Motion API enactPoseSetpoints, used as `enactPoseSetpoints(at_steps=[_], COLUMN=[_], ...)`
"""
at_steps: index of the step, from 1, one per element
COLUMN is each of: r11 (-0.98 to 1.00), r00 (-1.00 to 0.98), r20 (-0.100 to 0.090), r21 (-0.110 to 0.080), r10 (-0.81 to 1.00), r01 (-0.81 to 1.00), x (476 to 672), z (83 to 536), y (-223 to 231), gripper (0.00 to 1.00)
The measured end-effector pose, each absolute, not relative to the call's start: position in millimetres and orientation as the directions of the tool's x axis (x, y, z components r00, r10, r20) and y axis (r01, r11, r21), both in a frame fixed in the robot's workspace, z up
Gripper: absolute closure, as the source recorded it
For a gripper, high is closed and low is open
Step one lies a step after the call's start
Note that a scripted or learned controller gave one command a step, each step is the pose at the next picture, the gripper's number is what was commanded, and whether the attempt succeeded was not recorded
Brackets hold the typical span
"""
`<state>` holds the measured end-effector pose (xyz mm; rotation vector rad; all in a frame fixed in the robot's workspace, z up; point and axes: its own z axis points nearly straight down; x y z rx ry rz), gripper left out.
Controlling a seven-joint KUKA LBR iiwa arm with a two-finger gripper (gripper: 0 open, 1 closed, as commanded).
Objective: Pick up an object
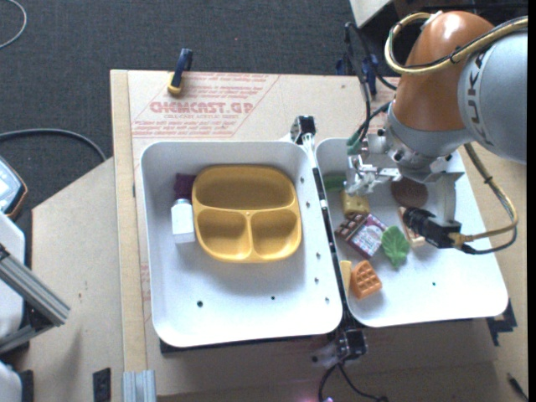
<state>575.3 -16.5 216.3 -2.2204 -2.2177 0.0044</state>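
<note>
The claw [366,177] hangs over the right bin's [469,296] far left corner, fingers slightly parted and holding nothing; the yellow cheese wedge [355,204] lies just near of it.

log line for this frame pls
arm: over right bin | gripper: above yellow block | left bin: yellow tray

The bench [209,107] fills the middle of the frame, its pale board printed with red lettering along the top. Two shallow white bins sit on it side by side, the left bin [159,291] in the centre and the right bin [452,296] toward the right edge. A small yellow-and-blue clamp [179,71] grips the board's upper left edge.
</note>
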Motion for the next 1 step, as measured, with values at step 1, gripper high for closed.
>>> enactPoseSetpoints(at_steps=[1], r11=[0.001], r00=[-0.001], r20=[0.0], r21=[0.003], r10=[1.0], r01=[1.0], x=[588.9], z=[218.5], y=[-15.8], gripper=[1.0])
